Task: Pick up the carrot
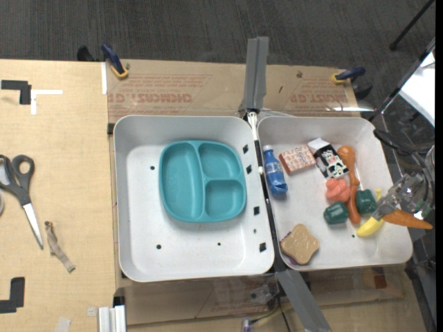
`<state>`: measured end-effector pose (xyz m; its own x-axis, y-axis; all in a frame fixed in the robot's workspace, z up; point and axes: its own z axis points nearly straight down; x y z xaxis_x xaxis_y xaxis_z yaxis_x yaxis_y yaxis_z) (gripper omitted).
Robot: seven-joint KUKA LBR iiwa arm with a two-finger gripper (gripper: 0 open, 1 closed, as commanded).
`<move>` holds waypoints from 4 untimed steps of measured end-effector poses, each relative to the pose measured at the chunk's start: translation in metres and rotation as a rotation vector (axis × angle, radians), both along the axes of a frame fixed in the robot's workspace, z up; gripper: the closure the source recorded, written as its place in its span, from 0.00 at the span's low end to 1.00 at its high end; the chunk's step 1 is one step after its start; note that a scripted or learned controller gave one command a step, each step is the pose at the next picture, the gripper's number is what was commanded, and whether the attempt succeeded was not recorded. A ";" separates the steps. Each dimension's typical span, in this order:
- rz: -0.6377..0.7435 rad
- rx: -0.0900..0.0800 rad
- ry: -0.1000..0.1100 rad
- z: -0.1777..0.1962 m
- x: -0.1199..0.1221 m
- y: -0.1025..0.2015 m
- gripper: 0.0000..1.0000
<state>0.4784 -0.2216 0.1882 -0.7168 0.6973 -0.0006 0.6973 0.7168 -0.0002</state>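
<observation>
The hand [400, 200] hangs at the right bin's [325, 126] right edge, clenched on the carrot [406, 218], which juts out over the rim; a banana [369, 227] lies just left, a teal plate [203, 181] in the left bin [131, 185]

- The carrot [407, 218] is a small toy piece, bright orange and smooth, thick at one end and tapering to a point at the other.
- It lies close to level, its long axis running left to right across the view and sloping slightly down toward the tip.
- The thick end points left, into the right bin [311, 121], and sits right beside a yellow toy piece [369, 227]. Whether the two touch is unclear.
- The pointed tip reaches right, across the bin's right-hand rim and past it.
- The carrot sits just under the gripper [403, 194]. Whether it is gripped or merely rests there cannot be made out.
</observation>
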 end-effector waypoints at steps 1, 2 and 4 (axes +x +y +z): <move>0.181 -0.002 -0.003 0.084 0.001 0.021 1.00; 0.025 0.000 0.000 0.056 0.013 0.000 1.00; -0.283 -0.001 -0.002 0.066 0.066 0.000 1.00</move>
<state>0.5445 -0.2217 0.2545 -0.4935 0.8698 -0.0025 0.8698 0.4935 0.0003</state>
